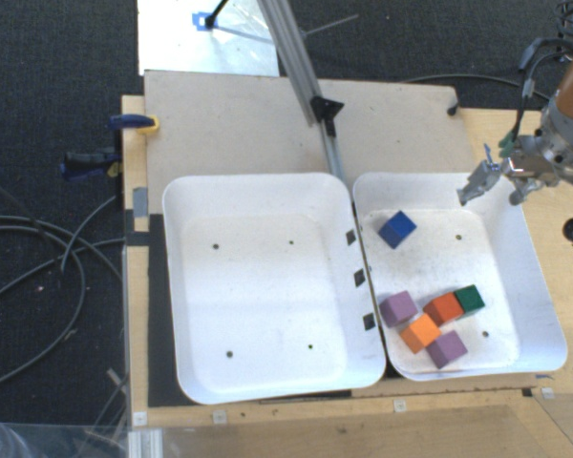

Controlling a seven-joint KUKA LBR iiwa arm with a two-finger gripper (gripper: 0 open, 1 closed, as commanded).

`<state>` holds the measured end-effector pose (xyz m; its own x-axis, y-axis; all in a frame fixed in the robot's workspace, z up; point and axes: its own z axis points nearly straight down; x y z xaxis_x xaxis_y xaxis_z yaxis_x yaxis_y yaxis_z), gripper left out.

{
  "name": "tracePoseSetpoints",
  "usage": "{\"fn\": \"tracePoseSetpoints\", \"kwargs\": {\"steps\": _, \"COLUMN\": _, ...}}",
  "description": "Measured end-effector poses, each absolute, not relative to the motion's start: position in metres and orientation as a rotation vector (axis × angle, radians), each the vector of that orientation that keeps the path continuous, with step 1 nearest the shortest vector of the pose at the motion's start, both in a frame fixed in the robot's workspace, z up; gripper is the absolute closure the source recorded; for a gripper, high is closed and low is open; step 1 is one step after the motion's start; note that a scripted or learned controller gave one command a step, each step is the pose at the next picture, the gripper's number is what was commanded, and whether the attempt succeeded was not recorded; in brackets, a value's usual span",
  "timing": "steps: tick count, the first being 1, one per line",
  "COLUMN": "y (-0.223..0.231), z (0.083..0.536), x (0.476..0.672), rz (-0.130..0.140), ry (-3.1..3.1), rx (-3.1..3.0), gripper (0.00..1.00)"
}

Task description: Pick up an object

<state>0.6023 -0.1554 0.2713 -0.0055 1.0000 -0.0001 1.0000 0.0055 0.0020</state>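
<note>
Above the right bin's (pixel 533 256) far corner, the gripper (pixel 499 185) hangs open, holding nothing.

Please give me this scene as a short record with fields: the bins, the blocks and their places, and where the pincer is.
left bin: white, shallow
right bin: white, holds all the blocks
blue block: alone, upper part of right bin
cluster near the right bin's front: purple block, orange block, red-orange block, green block, second purple block
pincer: above right bin's upper right rim, holding nothing
</note>
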Motion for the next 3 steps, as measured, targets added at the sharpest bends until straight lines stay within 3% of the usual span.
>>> {"fn": "tracePoseSetpoints", "kwargs": {"steps": 1, "y": -0.134, "z": 0.127, "x": 0.651, "rz": -0.004, "ry": 2.232, "rx": 2.217, "gripper": 0.0}}
{"fn": "tracePoseSetpoints", "kwargs": {"steps": 2, "y": -0.106, "z": 0.112, "x": 0.648, "rz": 0.023, "ry": 2.209, "rx": 2.208, "gripper": 0.0}}
{"fn": "tracePoseSetpoints", "kwargs": {"steps": 3, "y": -0.184, "z": 0.094, "x": 0.663, "rz": 0.005, "ry": 2.21, "rx": 2.216, "gripper": 0.0}}
